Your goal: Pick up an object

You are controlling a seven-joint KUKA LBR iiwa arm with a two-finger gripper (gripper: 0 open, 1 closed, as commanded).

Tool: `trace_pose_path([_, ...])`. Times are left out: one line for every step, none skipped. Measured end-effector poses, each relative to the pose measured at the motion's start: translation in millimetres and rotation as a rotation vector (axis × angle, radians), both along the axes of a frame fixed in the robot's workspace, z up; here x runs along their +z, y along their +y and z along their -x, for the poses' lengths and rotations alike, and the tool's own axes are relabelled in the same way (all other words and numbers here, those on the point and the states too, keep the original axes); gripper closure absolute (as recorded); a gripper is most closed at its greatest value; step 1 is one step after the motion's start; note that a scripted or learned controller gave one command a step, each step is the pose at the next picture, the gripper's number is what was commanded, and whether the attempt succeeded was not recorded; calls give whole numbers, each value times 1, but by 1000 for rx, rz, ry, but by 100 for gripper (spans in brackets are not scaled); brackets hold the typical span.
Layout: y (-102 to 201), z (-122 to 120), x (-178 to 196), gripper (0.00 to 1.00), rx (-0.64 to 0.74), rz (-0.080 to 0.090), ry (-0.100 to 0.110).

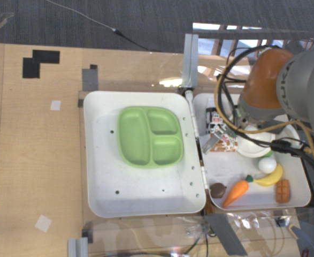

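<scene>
Near edge, right bin point(301, 201): brown lump point(217, 189) in the near-left corner, carrot point(235, 193) just beside it, lying tilted with its green top toward the banana point(269, 176). Brown block point(283, 190) near the right wall, close under the banana's tip. Egg point(267, 165) touching the banana's far side.

Further in: white plate point(251, 145), partly under cables. Left of the plate, a brown-and-white packet point(225, 144).

Gripper point(215, 131) low over the bin's far-left part, at the packet's left end. Contact with the packet: cannot tell. Claw state: cannot tell, view blocked by cables and wrist. Nothing visibly lifted; every item lies on the bin floor.

Arm point(304, 87) reaching in from the right, orange band point(263, 82) above the plate.

Left bin point(108, 189): one green tray point(150, 136) with three compartments, flat, near the middle, well apart from the gripper.

Far: bench point(33, 159) with black marks point(39, 63); grey post point(190, 58) behind the gap between the bins.
</scene>
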State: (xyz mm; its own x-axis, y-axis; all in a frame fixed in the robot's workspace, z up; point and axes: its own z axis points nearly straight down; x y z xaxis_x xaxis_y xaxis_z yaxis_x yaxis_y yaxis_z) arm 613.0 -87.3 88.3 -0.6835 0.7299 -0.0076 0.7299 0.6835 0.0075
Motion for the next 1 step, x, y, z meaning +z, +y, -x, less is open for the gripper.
trace_pose_path([-5,23,0,0,-450,-6,2])
